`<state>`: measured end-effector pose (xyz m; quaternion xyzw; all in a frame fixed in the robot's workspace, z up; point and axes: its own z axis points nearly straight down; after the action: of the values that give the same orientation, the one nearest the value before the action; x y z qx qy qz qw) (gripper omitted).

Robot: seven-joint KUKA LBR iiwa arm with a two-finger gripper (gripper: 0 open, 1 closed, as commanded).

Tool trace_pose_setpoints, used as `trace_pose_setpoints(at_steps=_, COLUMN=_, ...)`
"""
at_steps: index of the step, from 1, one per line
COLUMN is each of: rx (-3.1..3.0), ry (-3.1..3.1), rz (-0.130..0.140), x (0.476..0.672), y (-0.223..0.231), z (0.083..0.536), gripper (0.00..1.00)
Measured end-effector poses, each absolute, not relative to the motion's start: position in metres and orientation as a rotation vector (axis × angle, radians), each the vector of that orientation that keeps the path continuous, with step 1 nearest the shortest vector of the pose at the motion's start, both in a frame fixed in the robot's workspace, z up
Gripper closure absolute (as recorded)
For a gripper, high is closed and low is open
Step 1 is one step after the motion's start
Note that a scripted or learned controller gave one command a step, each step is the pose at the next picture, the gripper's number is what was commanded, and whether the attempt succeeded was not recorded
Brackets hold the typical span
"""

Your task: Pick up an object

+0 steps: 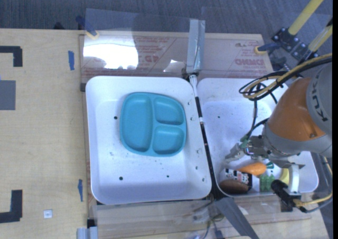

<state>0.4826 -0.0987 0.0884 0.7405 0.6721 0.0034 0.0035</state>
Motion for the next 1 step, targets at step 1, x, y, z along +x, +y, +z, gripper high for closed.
trace_pose_setpoints(at_steps=1, rx=1.865, ry=2.522, rz=0.001, x=0.4800, y=-0.1502, z=0.1253, gripper=0.00)
